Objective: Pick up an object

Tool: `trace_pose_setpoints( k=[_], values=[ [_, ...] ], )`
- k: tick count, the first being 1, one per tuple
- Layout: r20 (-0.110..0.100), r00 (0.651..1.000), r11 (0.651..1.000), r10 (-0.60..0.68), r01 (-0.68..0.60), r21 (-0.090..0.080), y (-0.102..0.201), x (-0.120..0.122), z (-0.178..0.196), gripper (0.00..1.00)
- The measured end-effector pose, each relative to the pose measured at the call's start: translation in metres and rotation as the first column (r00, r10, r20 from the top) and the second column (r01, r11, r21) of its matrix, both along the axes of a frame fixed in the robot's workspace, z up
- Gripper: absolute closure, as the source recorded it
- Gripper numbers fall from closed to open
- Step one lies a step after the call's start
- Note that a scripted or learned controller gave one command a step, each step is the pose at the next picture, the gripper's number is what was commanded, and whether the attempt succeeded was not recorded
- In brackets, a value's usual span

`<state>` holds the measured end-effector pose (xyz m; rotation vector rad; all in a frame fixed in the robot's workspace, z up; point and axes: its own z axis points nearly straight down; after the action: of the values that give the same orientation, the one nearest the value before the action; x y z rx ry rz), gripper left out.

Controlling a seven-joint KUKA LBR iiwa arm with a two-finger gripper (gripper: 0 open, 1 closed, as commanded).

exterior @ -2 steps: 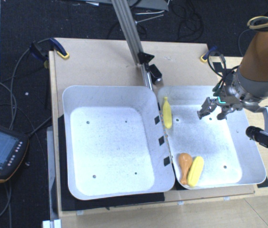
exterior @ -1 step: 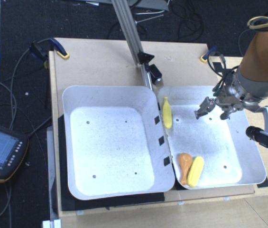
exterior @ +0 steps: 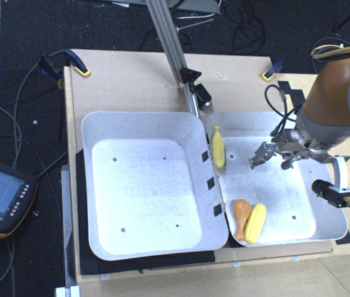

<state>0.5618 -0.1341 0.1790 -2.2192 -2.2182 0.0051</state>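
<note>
Likely light, smooth plastic toys: yellow piece at right bin's left wall, orange and yellow pair near edge; claw hovers between, grip state unclear; grasp mid-body.

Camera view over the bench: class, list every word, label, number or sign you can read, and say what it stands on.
No text can be read in this view.
Handheld control pad on the floor: its lit screen shows rows of marks, too small and blurred to read.
Black tabs along the divide between the two bins: no lettering can be made out.
Arm's orange band: plain, no print visible.
</note>
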Motion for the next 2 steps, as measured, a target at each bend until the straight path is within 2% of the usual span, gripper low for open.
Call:
trace_pose_setpoints(
  k=[1,2],
  values=[
    [0.000,1.000,1.000,0.000,0.000,0.000,-0.004,-0.010,-0.053,0.00],
    [0.003,1.000,1.000,0.001,-0.001,0.000,-0.004,-0.011,-0.085,0.00]
  ],
)
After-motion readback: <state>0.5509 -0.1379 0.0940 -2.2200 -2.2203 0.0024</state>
